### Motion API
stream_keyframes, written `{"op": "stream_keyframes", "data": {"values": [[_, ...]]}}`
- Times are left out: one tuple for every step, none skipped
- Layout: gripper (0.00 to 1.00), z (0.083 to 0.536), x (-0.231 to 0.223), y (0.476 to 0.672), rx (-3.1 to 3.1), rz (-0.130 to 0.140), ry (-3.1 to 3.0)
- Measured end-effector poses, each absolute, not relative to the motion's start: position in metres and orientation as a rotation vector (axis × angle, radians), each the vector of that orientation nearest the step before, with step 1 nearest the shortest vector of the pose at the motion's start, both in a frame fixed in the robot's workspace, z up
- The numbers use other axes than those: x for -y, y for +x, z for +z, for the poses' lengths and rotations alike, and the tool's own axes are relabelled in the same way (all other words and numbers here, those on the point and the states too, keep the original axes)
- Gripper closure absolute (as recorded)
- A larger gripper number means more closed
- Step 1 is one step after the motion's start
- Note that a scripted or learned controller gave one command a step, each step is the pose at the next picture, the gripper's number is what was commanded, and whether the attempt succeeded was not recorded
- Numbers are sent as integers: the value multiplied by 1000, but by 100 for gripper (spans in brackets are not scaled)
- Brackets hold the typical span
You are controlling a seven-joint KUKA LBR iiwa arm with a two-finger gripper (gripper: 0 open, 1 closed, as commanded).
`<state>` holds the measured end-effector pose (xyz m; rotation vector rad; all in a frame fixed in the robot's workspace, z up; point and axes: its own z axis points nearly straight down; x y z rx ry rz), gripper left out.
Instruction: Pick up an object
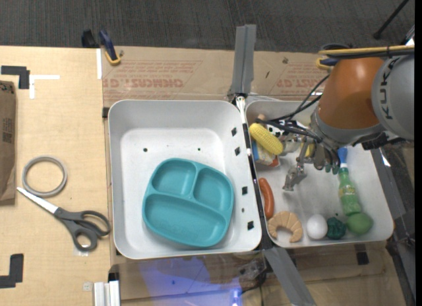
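The nearest candidate for picking is the corn cob (266, 138), a yellow toy ear lying in the right bin (377, 186) close against the wall it shares with the left bin (125, 166). Its long axis runs on a slant, from up near that wall down toward the bin's middle. The gripper (295, 181) hangs just beside it, on the side away from the shared wall and a little toward the bin's near end, so the cob lies up and toward the divider from the fingertips. Whether those fingers stand apart or closed cannot be told from here, and nothing is visibly caught between them.

Further from the cob, along the same wall, lies a red sausage (267, 196), then a croissant (286, 226) at the near corner. Beside the croissant sit a white egg (317, 226), a dark green vegetable (336, 227) and a light green round fruit (359, 223), with a green bottle (347, 189) past the gripper.

In the left bin rests a teal divided plate (189, 202). Beyond that bin, on the bench, lie scissors (66, 217) and a tape roll (44, 175)
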<state>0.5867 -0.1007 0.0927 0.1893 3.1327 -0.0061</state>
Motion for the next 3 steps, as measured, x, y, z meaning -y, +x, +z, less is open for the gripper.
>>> {"op": "stream_keyframes", "data": {"values": [[0,108,172,578,-3130,-2,195],[0,92,222,592,-3133,-2,160],[0,92,222,525,-3125,0,297]]}}
